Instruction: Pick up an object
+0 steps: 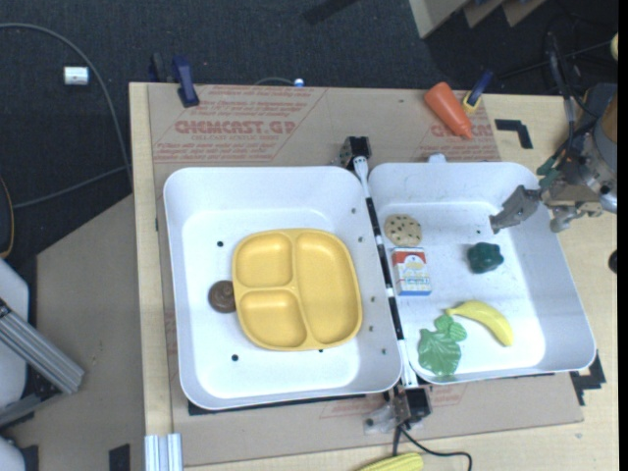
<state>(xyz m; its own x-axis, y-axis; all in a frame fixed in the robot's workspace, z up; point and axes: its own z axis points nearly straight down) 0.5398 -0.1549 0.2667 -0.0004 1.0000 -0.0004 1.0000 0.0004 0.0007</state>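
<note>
Pincer [535,209] — your view shows fingers spread, nothing held; banana [483,320] — long axis runs upper-left to lower-right.

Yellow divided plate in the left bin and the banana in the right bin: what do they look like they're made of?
Yellow three-compartment plate: looks like moulded plastic, matte to satin; even colour, rounded moulded ridges, soft highlights. Yellow banana: probably a plastic toy, given its uniform bright yellow skin without spots, though real fruit can't be ruled out at this resolution. White bins: likely smooth plastic with rounded formed rims.
</note>
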